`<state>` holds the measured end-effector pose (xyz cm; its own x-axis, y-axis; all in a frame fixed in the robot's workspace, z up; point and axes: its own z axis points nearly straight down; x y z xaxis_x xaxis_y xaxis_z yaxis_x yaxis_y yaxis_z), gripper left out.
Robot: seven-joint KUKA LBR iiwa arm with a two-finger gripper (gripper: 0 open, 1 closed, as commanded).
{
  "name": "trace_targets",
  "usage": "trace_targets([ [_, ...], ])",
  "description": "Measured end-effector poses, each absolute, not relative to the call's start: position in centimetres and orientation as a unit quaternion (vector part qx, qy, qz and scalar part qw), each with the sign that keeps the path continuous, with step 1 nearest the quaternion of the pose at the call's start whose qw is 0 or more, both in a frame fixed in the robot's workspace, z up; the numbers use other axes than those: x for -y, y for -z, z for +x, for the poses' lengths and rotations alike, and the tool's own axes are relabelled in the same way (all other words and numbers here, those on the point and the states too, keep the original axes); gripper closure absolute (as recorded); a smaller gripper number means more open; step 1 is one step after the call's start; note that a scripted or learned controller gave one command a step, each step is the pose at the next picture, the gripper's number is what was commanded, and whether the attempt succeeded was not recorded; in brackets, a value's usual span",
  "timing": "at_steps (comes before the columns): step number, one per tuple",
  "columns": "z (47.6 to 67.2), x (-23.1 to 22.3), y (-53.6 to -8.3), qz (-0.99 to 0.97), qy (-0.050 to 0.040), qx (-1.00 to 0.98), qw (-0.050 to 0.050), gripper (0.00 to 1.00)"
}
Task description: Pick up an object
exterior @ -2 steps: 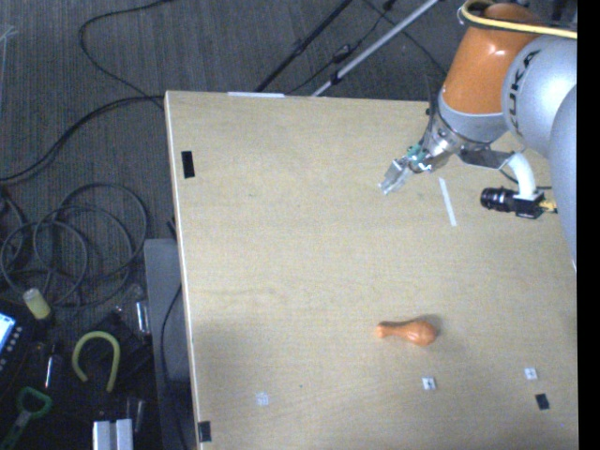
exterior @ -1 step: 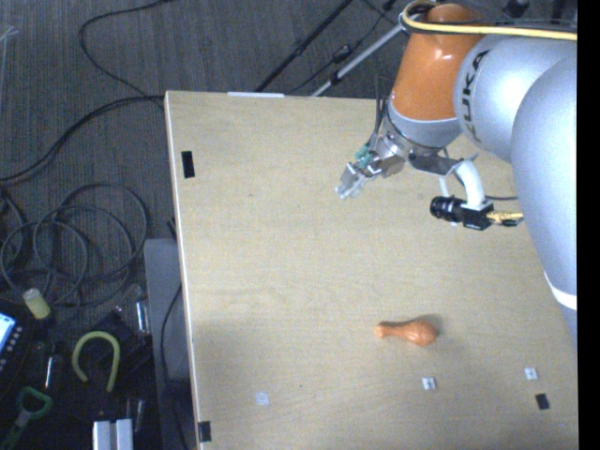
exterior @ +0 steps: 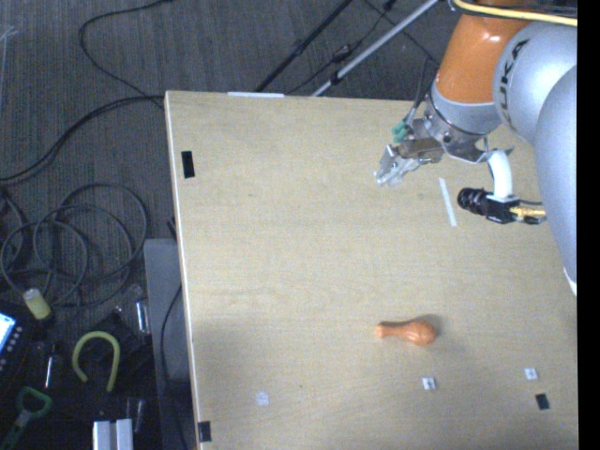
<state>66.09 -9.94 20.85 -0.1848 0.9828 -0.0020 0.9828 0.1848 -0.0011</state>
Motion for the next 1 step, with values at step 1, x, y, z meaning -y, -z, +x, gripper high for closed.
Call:
trace_targets([
  [1,66.09,9.94,-20.84,0.638,0.0013,-0.77,0.0,0.0],
])
